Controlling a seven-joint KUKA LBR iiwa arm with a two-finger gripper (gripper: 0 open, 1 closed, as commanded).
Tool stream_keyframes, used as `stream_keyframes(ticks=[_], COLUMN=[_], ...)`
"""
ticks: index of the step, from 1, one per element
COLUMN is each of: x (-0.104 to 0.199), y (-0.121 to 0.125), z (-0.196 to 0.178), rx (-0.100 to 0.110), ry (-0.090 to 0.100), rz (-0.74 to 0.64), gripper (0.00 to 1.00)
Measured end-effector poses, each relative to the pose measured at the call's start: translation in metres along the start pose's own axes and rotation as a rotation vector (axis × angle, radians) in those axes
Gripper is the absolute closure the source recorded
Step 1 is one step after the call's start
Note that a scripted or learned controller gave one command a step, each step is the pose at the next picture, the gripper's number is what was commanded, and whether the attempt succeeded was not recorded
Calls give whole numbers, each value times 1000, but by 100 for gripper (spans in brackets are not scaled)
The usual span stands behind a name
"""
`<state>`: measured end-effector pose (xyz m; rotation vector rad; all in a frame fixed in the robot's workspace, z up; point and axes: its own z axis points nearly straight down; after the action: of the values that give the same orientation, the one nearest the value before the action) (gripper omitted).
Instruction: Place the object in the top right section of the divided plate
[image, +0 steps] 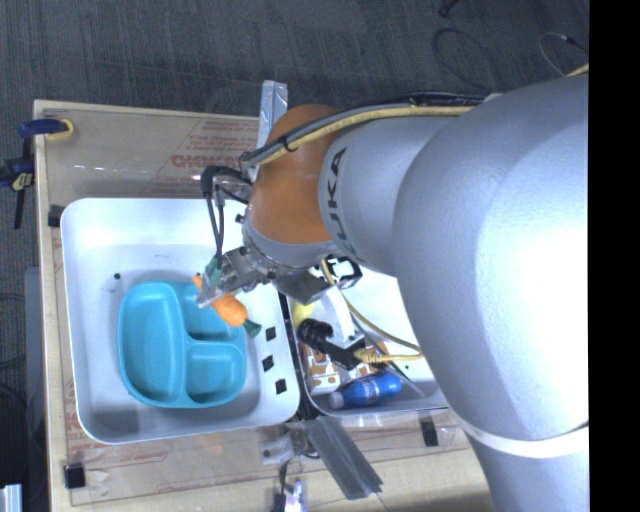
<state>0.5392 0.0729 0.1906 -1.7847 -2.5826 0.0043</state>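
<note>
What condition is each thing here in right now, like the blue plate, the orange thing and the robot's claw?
Divided plate: flat in the left bin, compartments bare.
Orange object: at the gripper's tip, above the plate's top right corner.
Gripper: low over that corner; grip unclear.
Blue bottle: lying on its side in the right bin.

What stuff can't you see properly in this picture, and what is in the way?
- Right bin: the big grey arm covers most of it in the camera view.
- Blue bottle and the things beside it: partly under the arm, too small to name.
- Gripper: its fingers blur together above the blue divided plate.
- Orange object: at the gripper's tip, but whether it is held is unclear.
</note>
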Motion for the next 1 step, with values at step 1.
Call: stream_keyframes(ticks=[1], x=[-46], y=[-50], z=[-2], rx=[0], ry=[0], rz=[-440], gripper=[100])
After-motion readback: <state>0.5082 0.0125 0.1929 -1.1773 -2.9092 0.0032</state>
